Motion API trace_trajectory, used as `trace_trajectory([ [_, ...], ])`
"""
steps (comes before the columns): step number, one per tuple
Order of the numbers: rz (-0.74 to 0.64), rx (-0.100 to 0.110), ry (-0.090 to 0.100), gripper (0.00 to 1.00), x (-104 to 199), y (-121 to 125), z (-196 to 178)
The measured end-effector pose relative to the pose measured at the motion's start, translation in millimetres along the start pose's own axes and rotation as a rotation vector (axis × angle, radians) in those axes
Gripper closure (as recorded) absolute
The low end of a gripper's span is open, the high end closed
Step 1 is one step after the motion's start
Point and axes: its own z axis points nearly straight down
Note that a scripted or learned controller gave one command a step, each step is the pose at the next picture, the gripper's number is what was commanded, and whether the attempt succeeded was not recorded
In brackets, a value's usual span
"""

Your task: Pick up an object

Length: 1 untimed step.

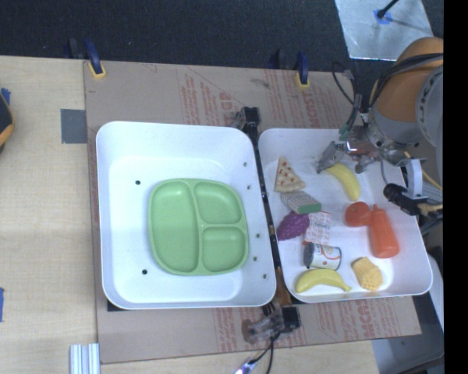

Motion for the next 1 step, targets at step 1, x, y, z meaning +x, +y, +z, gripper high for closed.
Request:
trace_trajectory([
  [1, -0.003, 0.006, 0.001, 1.0, -0.7, -0.9, -9.8],
])
